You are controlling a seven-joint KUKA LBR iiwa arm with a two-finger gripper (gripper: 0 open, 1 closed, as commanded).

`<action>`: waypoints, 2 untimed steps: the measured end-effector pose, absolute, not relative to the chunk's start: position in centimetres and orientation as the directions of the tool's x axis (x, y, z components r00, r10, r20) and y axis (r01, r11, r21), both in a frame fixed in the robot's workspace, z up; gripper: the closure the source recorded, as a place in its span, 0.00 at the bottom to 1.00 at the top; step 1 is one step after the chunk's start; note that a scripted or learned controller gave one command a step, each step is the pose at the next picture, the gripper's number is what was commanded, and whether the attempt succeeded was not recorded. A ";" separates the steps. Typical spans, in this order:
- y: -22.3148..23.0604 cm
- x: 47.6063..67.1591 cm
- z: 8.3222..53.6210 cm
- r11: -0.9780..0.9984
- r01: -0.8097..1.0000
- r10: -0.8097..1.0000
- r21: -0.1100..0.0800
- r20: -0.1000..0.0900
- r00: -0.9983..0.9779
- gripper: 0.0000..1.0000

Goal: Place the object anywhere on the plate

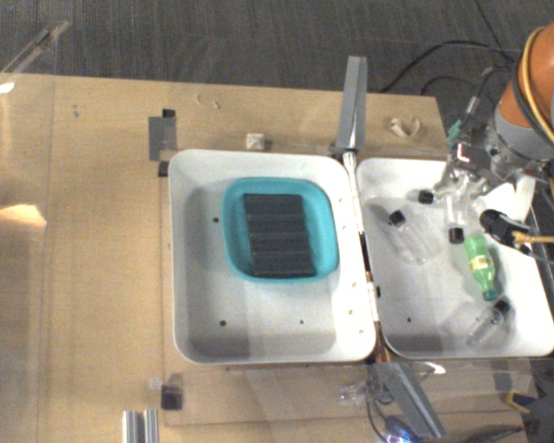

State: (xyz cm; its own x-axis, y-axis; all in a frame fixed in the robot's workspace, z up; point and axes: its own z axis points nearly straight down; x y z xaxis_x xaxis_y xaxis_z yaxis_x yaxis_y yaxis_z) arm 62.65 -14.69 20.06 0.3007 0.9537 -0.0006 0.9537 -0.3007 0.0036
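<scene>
Teal plate (280, 231) carries a dark ridged block (278, 236) in the left bin (196, 247), green bottle (480, 266) lies in the right bin (425, 335) among clear bottles, gripper (462, 181) above that bin's far right corner, jaw state unreadable.

The arm (547, 72) is running off the right edge, and its hand (462, 187) is blurring among clear bottles (408, 233), fingers unreadable
</scene>
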 end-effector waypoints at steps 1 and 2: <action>-10.0 56.5 20.2 -0.172 0.985 0.985 0.005 0.001 0.172 1.00; -10.0 56.5 20.2 -0.173 0.985 0.985 0.005 0.001 0.173 0.00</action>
